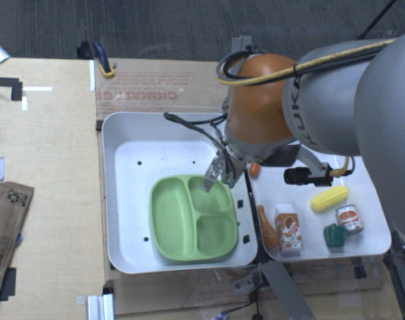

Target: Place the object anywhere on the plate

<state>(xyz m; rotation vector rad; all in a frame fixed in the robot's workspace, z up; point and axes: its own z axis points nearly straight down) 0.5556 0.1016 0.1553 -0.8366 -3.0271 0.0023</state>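
A light green plate (192, 219) with three compartments lies in the left white bin (122, 179), toward its front right. My gripper (213, 177) hangs over the plate's far right rim, pointing down and to the left. I can make out no object at its tip. A small orange item (255, 170) shows just right of the wrist, at the near wall between the two bins, partly hidden by the arm.
The right bin (375, 242) holds a yellow corn cob (329, 198), a small can (349, 219), a green item (334, 237), a small carton (289, 231) and an orange carrot-like piece (266, 225). The arm covers that bin's far part.
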